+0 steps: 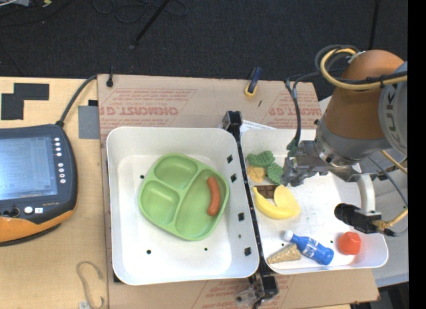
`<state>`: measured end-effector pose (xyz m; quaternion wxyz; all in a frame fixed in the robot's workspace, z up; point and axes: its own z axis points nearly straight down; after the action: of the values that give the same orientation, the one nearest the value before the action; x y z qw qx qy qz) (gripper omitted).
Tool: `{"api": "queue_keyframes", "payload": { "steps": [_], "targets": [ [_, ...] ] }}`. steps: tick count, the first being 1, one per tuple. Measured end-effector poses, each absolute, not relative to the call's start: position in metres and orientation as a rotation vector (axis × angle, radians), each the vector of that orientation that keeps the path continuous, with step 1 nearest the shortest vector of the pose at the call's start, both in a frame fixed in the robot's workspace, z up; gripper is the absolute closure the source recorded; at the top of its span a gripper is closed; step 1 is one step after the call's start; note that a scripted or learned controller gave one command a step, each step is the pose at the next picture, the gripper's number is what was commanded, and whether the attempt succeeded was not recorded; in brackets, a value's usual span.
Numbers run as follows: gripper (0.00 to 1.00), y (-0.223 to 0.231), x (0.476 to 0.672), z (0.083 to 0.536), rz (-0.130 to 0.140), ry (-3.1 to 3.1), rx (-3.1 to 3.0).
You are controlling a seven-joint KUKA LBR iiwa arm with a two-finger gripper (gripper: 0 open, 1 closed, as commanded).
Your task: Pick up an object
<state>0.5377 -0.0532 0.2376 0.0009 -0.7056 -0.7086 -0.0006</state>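
From above, the arm (363, 101) comes in from the right and hangs over the right bin (373, 251), its gripper (293, 171) low at the bin's upper left part, just beside the green toy (261, 163) and above the banana (276, 204). Whether it is parted or closed I cannot tell — the wrist hides that end of it, and nothing shows as held. So, as I judge it, the pick is not yet made: every object lies in a bin. The right bin holds the likely targets: the green toy near the divider, a small dark piece (265, 191) under it, the banana just below that, a blue bottle (309, 248) lying on its side near the front wall with a tan wedge (285, 254) touching its cap end, and a red ball (349, 242) well off to the right. The left bin (126, 208) carries a green tray (166, 198) with a sausage (213, 196) in its right compartment — far from the gripper. What is left, by my reading, is the whole grasp: settle on one item, most likely the green toy or the banana, close on it and lift it clear. The cluster is tight, so a clean grip on one piece looks doubtful.
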Motion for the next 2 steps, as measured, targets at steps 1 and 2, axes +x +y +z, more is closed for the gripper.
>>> {"api": "queue_keyframes", "payload": {
  "steps": [1,2],
  "targets": [
    [1.0,-0.052,0.539,0.236,0.003,-2.22,-2.219],
    [1.0,-0.048,0.533,0.218,0.005,-2.215,-2.222]
  ]
}}
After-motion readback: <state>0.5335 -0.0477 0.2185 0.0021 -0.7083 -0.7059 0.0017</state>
